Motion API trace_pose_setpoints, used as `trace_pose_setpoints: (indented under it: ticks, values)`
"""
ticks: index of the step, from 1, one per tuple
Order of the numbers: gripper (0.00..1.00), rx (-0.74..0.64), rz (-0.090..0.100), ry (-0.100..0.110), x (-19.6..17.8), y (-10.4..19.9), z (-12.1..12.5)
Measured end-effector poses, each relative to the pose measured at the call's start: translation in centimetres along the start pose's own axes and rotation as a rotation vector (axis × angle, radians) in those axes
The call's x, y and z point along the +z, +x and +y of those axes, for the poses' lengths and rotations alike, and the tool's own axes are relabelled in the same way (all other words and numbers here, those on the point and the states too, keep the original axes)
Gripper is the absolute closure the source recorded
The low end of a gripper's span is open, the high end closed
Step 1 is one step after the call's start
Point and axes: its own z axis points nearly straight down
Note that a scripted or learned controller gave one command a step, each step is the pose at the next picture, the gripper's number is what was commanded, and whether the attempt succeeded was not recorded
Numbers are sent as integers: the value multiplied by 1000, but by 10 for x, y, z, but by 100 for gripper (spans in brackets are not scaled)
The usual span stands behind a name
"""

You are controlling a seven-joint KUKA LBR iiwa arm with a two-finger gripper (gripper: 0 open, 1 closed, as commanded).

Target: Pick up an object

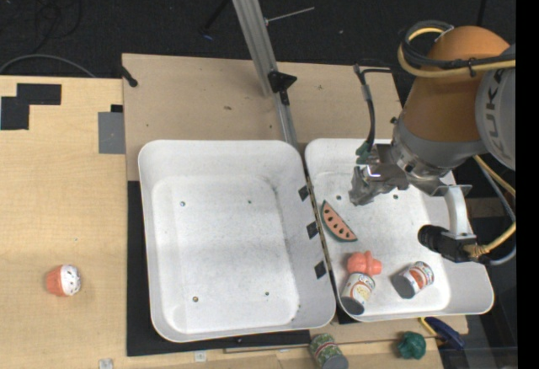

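Note:
In the right bin (pixel 459 296) lie a watermelon slice toy (pixel 337 223), a small salmon-pink toy (pixel 364 263), a little jar with a dark lid (pixel 359 286) and a small can lying on its side (pixel 414 278). My gripper (pixel 365 188) hangs over the upper middle of this bin, above and to the right of the watermelon slice. Nothing is visible between its fingers. The orange-banded arm covers the bin's upper right part.
The left bin (pixel 156 161) stands beside the right one, with black clips along the shared wall. A metal rail (pixel 255 22) slants down toward the bins. Off the bins lie an orange-and-white ball (pixel 63 280), a green toy (pixel 411 345) and a can (pixel 325 350).

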Motion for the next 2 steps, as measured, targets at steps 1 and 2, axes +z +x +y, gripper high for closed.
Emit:
trace_pose_setpoints:
  ticks: [1, 2]
  values:
    - [100, 1, -1, 2, 17, 46, -7]
    - [100, -2, 0, 0, 13, 102, -15]
